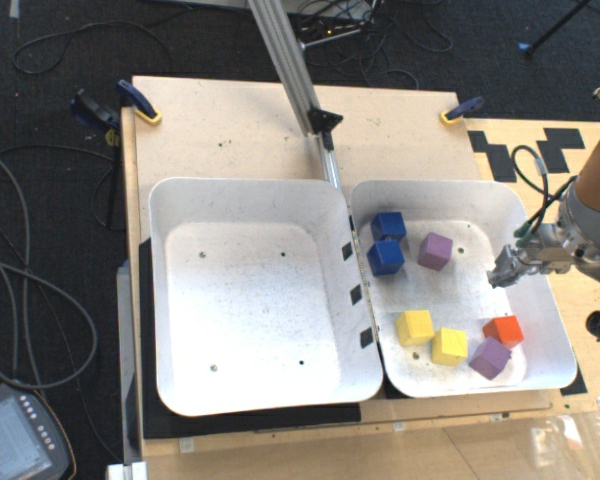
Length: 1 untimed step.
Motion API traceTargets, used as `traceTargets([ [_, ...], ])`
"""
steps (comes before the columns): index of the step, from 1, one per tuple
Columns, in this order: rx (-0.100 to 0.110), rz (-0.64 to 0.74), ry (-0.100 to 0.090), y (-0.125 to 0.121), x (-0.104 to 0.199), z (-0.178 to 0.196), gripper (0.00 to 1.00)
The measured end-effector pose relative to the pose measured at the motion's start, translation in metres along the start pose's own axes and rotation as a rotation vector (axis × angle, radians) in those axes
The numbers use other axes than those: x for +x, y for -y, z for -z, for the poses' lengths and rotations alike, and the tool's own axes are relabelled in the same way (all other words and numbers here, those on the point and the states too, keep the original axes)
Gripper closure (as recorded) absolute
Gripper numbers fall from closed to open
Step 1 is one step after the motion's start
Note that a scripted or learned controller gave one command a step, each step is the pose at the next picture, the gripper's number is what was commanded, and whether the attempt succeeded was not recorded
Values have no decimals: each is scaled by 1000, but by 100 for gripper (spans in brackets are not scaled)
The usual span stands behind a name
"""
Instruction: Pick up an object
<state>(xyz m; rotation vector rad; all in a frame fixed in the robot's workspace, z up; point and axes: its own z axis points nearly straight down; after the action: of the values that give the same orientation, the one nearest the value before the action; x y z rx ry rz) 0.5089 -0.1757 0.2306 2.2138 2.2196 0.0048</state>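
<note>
Several small cubes lie in the right bin [460,196]: two blue cubes [386,241] touching near its left wall, a purple cube [435,251] beside them, two yellow cubes [432,337] near the front, an orange cube [504,330] and another purple cube [490,358] at the front right. My gripper [503,271] reaches in from the right and hangs over the bin's right side, above and just behind the orange cube. I see nothing between its fingers.
The left bin [180,203] stands beside the right one on the wooden bench. A slanted metal pole [285,53] runs from the back to the bins' shared edge. Clamps [140,103] sit at the bench's rear corners.
</note>
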Motion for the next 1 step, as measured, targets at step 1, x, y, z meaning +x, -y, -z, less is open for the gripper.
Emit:
traceTargets([
  [1,4,6,-4,-3,56,11,100],
])
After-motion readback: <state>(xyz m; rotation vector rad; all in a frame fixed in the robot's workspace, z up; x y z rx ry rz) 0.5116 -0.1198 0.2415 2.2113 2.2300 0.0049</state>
